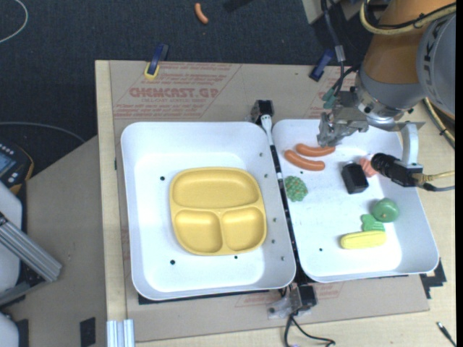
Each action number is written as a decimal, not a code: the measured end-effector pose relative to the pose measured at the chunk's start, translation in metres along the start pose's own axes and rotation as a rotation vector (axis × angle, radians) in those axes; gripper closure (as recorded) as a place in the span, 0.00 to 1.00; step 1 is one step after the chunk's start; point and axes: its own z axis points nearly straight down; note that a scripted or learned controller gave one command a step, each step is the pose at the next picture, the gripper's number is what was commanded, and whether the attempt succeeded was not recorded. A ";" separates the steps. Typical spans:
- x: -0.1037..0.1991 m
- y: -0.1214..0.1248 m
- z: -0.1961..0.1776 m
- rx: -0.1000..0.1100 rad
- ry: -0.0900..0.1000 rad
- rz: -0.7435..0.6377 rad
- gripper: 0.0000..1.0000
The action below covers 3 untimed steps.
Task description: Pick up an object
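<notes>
Yellow plastic catches our eye nearest the camera: a corn cob (363, 240) lying low in the right bin (405, 262), with a green toy vegetable (384, 210) just beyond it. Level with these, in the left bin (137, 194), we see a yellow divided plate (217, 210) sitting near the middle. Further up the right bin, a broccoli floret (295, 188) lies close to the divider, and a black block (354, 178) sits toward the centre. Beyond those we find two orange sausages, one (304, 161) below the other (315, 150). The gripper (330, 137) hangs at the upper sausage's right end; we cannot tell how it is set, nor whether it touches the sausage.
</notes>
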 end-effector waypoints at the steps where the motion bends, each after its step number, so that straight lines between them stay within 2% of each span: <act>1: 0.011 0.052 0.002 0.000 0.000 0.001 1.00; 2: 0.006 0.051 0.006 0.006 0.000 0.005 1.00; 3: 0.013 0.057 0.024 0.008 0.000 0.004 1.00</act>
